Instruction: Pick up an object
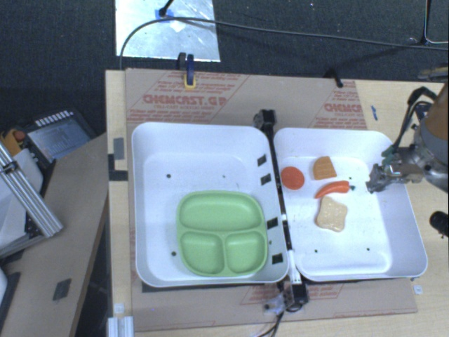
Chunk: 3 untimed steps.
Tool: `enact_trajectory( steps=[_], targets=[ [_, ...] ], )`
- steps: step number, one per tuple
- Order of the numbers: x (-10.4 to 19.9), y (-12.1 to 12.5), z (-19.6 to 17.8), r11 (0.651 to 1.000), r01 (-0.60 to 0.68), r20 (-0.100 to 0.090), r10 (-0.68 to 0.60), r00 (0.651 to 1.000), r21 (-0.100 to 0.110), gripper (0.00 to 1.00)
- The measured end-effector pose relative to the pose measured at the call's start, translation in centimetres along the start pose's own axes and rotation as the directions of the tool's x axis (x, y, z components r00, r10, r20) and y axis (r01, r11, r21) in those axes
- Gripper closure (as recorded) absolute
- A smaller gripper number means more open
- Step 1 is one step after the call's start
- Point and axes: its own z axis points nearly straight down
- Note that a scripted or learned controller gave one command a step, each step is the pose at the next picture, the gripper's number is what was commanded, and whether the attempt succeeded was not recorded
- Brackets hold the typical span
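Note:
In the right bin [372, 258] lie a round red-orange slice [292, 178], an orange-brown chunk [323, 167], a thin red-orange chili-like piece [333, 187] and a pale bread-like piece [331, 214]. My gripper [375, 179] hangs over the right side of that bin, a little to the right of the red-orange piece and apart from it. Nothing shows between the gripper and the objects.
The left bin [161, 153] holds a green three-compartment plate [221, 232]. A black divider with clips [275, 188] runs between the bins. Cardboard [210, 97] lies under both bins. A side table with gear [42, 160] stands at the left.

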Motion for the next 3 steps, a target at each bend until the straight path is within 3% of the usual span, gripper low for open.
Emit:
enact_trajectory(
  steps=[3],
  targets=[
    [16.2, 3.3, 0.7, 1.0, 0.001, -0.002, -0.001, 1.0, 0.002, 1.0]
  ],
)
